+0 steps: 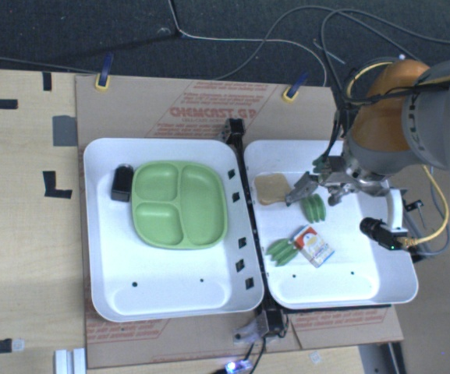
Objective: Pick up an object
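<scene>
In the right bin [365, 287] lie a tan flat piece [271, 188], a green pod [313, 207], a second green pod [282, 251] and a small red-and-white packet [313, 245]. My gripper [318, 193] hangs over the upper middle of this bin, open, its fingers [298, 194] spread apart. The first green pod lies just below the fingertips, on the bin floor, with nothing gripped. The tan piece is just left of the left finger.
The left bin [108, 287] holds a green divided plate [180, 204] and a small black block [122, 183] at its left. A black divider [244, 209] runs between the bins. Cables [334, 131] trail behind the arm at the right.
</scene>
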Available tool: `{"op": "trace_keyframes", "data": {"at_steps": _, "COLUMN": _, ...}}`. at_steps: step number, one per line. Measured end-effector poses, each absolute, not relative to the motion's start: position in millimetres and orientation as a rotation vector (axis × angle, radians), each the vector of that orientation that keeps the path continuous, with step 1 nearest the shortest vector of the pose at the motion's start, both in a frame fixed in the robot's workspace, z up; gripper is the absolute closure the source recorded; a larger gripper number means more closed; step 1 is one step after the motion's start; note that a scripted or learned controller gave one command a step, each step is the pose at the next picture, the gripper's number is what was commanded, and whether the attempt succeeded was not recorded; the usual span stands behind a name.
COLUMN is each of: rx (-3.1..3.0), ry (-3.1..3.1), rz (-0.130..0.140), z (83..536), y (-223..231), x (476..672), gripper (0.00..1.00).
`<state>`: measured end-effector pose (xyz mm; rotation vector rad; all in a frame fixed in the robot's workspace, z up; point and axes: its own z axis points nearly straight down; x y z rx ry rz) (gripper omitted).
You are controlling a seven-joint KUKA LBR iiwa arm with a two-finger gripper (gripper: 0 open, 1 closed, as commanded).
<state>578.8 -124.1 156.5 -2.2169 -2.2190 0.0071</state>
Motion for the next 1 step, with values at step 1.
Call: {"op": "trace_keyframes", "data": {"at_steps": 1, "rx": -2.222, "ry": -2.226, "rz": 0.002, "z": 95.2, "y": -124.6, "x": 578.5, "gripper": 0.00}}
